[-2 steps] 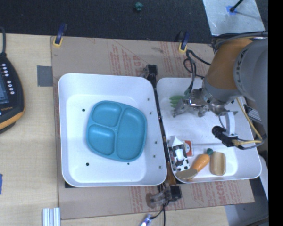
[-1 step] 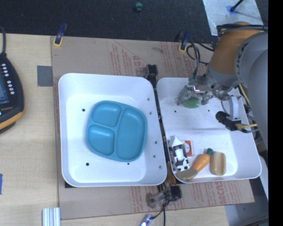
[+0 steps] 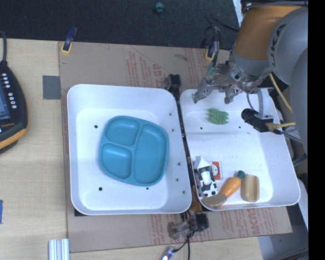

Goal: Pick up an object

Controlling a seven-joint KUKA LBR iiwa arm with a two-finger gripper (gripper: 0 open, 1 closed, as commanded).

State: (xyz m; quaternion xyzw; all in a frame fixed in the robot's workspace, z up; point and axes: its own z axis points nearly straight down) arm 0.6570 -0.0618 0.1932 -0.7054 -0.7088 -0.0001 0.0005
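Your hand (image 3: 216,92) hangs spread open over the right bin's (image 3: 271,156) far edge, pinching nothing; the green toy (image 3: 218,116) lies just beneath it, toward the near edge.

One camera sits above the bench (image 3: 32,161) and looks down at a slant, far enough back to take in both white bins whole. The left bin (image 3: 81,145) fills the middle of the view; the right bin (image 3: 271,161) lies beside it toward the right edge. The near edge of the bench runs along the bottom, and the far edge meets a dark floor (image 3: 108,7) across the top. The arm (image 3: 273,28) enters from the upper right, cut off by the frame. At the left edge a pendant (image 3: 2,107) shows in part, also cut by the frame.
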